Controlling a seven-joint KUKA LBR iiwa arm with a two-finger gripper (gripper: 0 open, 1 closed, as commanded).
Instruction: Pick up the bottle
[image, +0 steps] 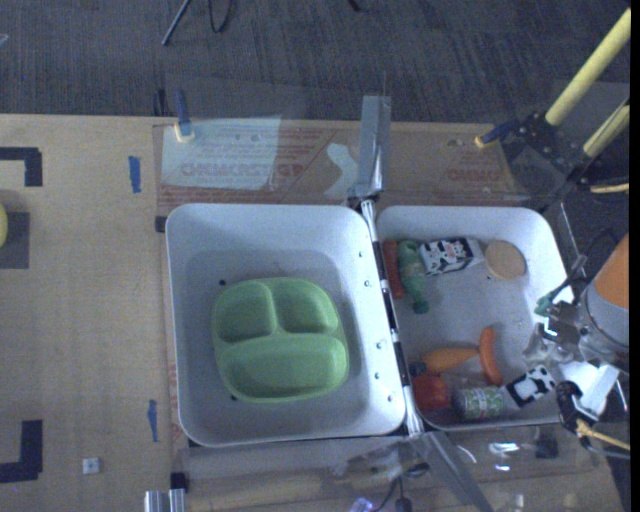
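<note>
Bottle (411, 275): green, lying lengthwise at upper left of right bin (545, 232), touching red item (392, 268). Judged light, rigid, smooth, apt to roll; grasp across mid-body. Gripper (562, 340): at frame's right edge, over bin's right rim; finger state cannot be told.

Soft, even light falls from above, fairly dim and slightly bluish. The white bins (262, 225) read pale grey with gentle shading along their inner walls. A clear sheet (225, 155) at the worktop's (80, 300) far edge shows faint glare. The whole picture is mildly blurred, small things in the right bin especially.
</note>
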